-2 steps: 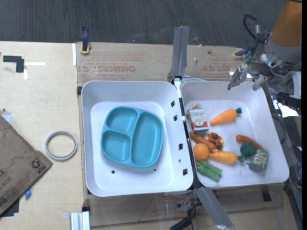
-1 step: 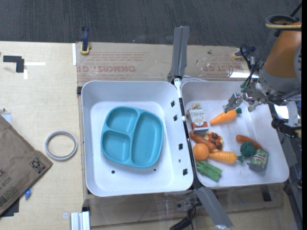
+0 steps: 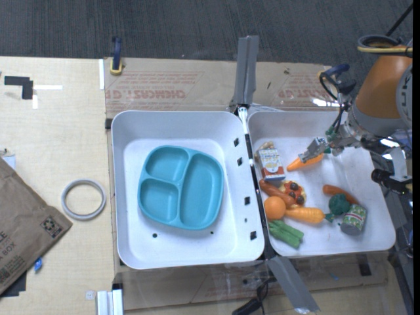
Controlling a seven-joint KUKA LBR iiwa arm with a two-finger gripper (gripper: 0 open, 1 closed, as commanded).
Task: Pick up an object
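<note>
My gripper (image 3: 323,147) is over the upper middle of the right bin (image 3: 374,241), reaching in from the right. An orange toy carrot (image 3: 304,161) sticks out from between its fingers, pointing down and left, and the fingers look shut on its thick end. Below it in the bin lie a small carton (image 3: 270,160), a red-and-yellow toy food piece (image 3: 283,190), an orange ball (image 3: 275,208), a second carrot (image 3: 306,214), green beans (image 3: 285,233), a red-orange pepper (image 3: 337,191), a green vegetable (image 3: 339,205) and a small can (image 3: 354,220).
The left bin (image 3: 131,241) holds a blue divided plate (image 3: 181,188). A grey divider post (image 3: 247,67) rises between the bins at the back. On the bench to the left lie a tape ring (image 3: 83,198) and a brown cardboard box (image 3: 23,231).
</note>
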